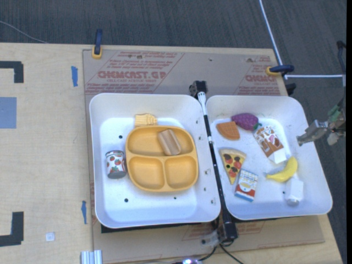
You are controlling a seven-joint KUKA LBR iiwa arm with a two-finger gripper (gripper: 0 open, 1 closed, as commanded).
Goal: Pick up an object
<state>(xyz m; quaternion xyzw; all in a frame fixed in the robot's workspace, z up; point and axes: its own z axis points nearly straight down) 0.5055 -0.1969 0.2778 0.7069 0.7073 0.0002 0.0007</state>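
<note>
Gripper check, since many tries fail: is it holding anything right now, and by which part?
Nothing is held. The gripper sits at the right bin's right rim, with nothing between its fingers.

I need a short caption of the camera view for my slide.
Gripper at the right bin's edge above toy food; left bin holds a yellow plate and can.

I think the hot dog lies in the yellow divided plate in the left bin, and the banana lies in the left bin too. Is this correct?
Not quite. The camera view shows the hot dog in the yellow divided plate in the left bin, as you say, but the banana lies in the right bin.
</note>
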